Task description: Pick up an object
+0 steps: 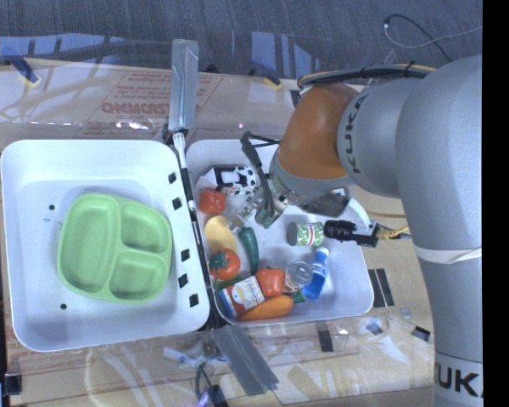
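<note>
Bench [85,108], covered with a clear plastic sheet, carrying two shallow white bins side by side. Left bin [34,312]: one green divided plate [114,246], lying flat near its middle. Right bin [356,291], taken as the landmark for the rest: a heap of toy food and small containers along its left and lower parts. Nearest the left wall, a red tomato [211,200] toward the top; below it a yellow piece [220,232]; beside that a dark green pepper [249,246]; below the yellow piece a second red tomato with a green stalk [224,264]. Along the lower wall, an orange carrot [268,309], with a labelled bottle [244,294] and a red-orange piece [270,280] just above it. Right of these, a small blue bottle with a white cap [317,274] and a round silver can top [299,273]. Toward the bin's middle, a green-and-white can [306,233] on its side. Arm: grey with an orange band, entering from the right and covering the bin's upper right part. Gripper [263,208]: low over the upper middle of the bin, just right of the upper tomato and above the green pepper. State of the fingers: cannot tell, nor whether anything sits between them.
</note>
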`<state>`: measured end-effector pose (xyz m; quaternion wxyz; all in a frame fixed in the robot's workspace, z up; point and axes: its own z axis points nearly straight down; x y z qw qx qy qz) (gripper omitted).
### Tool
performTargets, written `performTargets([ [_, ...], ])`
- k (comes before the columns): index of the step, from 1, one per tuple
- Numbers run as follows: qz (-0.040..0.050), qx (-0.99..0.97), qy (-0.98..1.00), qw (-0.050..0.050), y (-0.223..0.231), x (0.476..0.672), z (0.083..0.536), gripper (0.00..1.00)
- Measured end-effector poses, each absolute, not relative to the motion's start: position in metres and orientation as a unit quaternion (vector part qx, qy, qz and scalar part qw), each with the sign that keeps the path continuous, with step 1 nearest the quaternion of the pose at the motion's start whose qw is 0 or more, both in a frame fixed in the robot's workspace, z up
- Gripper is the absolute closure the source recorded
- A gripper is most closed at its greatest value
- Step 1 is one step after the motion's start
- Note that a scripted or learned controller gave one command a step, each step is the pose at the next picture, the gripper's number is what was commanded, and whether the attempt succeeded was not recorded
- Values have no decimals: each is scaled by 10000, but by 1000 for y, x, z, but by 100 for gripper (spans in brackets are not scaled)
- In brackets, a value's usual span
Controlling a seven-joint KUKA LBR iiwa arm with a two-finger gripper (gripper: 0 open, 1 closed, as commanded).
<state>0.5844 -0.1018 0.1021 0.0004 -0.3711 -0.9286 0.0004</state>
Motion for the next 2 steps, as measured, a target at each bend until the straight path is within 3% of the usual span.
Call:
performTargets([
  [1, -2, -4789, -8779, -23, -116, 607, 235, 100],
  [2, 2, -4862, -8739, -4, -87, 629, 244, 100],
])
